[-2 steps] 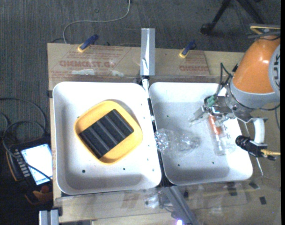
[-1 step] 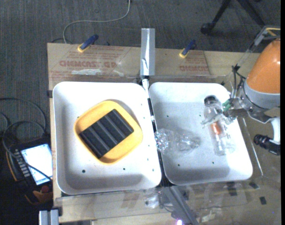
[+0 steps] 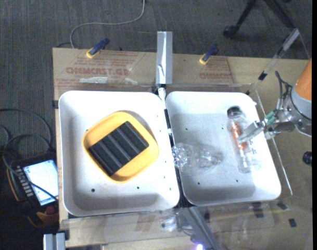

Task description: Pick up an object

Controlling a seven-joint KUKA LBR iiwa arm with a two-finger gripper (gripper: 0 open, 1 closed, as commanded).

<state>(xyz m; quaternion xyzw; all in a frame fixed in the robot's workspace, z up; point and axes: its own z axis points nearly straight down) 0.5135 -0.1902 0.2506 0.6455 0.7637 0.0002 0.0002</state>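
Left bin [image 3: 75,108]: yellow tray [image 3: 121,146] with black ribbed insert. Right bin [image 3: 262,184]: crumpled clear plastic [image 3: 195,157], clear bottle [image 3: 240,137] near right wall. End effector [image 3: 258,127] touching bottle; grip state unclear.

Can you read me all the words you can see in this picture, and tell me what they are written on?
"CHEMCAST" in faded red, on the brown board behind the left bin; the letters after it are too blurred to read.
More red print on the board behind the right bin: too blurred to read.
Bottle label: too small to read.
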